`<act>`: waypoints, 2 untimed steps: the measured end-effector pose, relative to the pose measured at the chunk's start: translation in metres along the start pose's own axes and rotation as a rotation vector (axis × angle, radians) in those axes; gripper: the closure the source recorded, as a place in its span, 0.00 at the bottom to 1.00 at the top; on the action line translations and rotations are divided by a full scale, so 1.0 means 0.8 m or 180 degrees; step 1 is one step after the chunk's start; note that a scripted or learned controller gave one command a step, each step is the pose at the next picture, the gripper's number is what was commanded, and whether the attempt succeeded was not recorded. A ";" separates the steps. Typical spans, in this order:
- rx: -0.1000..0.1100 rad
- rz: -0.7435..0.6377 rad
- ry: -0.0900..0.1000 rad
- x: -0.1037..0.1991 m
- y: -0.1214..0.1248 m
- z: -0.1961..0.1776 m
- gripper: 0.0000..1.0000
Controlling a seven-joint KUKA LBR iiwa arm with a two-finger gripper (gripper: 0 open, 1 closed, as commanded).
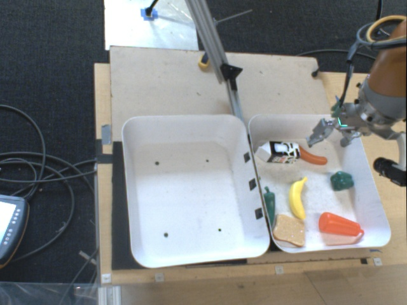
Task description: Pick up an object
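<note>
- Far left of the frame: grey cables [38,164] looping over dark floor, and the corner of a handheld screen [9,224] at the lower left edge.
- Left of centre: left bin [184,132], white and shallow, sitting on the desk [159,81].
- Centre-right: right bin [375,189], touching the left one along its side.
- Inside it, left to right: dark green pepper [269,203] against the left wall; small carton [280,152] with black-and-white cow patches, lying on its side, print too small to read; slice of bread [290,230] at the lower edge; yellow banana [297,197], upright in the frame; orange carrot [313,157] touching the carton's right end; red-orange pepper [340,227] at the lower right; green broccoli-like piece [341,181].
- Upper right: tool [334,134] with fingers spread apart, nothing between them, hanging just above and right of the carrot, apart from it.
</note>
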State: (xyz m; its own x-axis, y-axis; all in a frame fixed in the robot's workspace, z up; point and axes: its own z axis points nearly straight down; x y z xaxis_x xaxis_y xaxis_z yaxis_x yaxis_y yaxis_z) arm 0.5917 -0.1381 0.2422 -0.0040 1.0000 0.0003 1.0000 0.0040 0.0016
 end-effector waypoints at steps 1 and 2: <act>0.0016 0.0011 -0.0001 -0.009 -0.010 0.068 0.00; 0.0020 0.0009 0.0003 -0.005 -0.014 0.146 0.00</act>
State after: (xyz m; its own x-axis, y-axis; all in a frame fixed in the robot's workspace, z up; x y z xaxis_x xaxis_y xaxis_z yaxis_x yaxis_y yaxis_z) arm 0.5807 -0.1422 0.1253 -0.0012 1.0000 0.0013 1.0000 0.0012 -0.0048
